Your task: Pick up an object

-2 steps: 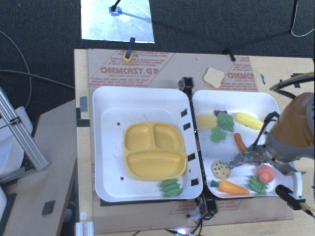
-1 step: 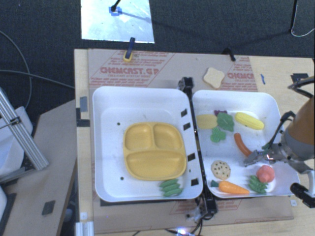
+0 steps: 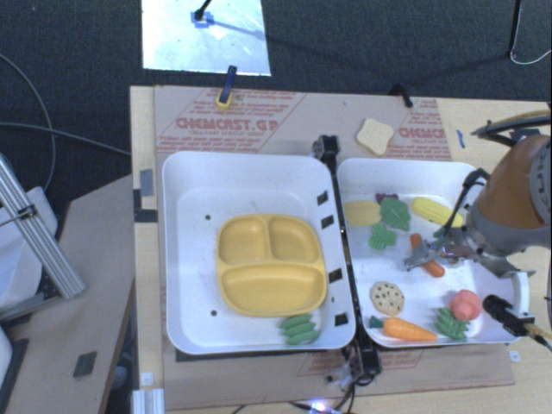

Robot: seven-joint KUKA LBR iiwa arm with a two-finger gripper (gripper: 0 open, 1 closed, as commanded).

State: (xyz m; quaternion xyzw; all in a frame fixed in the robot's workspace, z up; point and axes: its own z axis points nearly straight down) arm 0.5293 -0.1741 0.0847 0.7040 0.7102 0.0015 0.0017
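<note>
the arm (image 3: 517,197) comes in from the right edge of the frame, its orange band above the right-hand bin (image 3: 362,175). the gripper (image 3: 429,258) hangs low over the middle of that bin, and its fingers are too small and blurred to tell whether they are apart or together. right beside them lies a small orange sausage-like piece (image 3: 429,264), touching or nearly touching the metal tip; whether it sits between the fingers is not clear.

around it in the same bin: a yellow corn cob (image 3: 431,209) toward the upper right, a green leafy piece (image 3: 395,212) and a pale yellow piece (image 3: 362,213) toward the upper left, a cookie (image 3: 387,297) and a carrot (image 3: 409,329) along the lower edge, and a pink-red fruit (image 3: 466,304) with a green piece (image 3: 450,324) just beside it at lower right.

the left-hand bin (image 3: 185,257) holds a yellow divided plate (image 3: 270,263) in its middle and green pea pods (image 3: 298,329) by its lower right corner. a slice of toast (image 3: 376,135) lies on the surface above the right bin.
</note>
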